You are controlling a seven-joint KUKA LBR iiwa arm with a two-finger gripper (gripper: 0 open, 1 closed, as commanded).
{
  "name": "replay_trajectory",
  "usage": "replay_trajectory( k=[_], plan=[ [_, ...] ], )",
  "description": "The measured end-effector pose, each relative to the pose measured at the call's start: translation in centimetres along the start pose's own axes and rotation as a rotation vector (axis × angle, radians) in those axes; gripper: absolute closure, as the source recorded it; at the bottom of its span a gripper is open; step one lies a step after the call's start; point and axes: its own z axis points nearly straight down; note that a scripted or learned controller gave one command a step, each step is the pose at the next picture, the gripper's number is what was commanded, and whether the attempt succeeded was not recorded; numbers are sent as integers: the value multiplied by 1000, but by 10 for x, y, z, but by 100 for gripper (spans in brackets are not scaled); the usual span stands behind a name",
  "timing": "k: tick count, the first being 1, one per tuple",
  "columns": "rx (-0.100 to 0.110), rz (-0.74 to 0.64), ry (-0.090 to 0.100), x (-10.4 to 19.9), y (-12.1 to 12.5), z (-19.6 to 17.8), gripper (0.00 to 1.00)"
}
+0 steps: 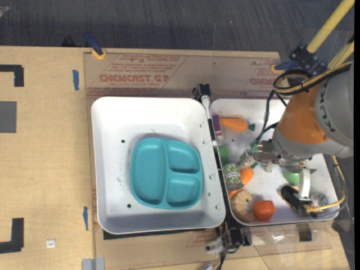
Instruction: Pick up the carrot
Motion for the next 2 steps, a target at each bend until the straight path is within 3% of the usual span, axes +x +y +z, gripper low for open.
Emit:
replay_trajectory(
  k=[1, 2],
  plan=[
    [-1, 382, 3, -9, -38, 0, 0],
    [6, 423, 4, 38, 20, -98, 0]
  ],
)
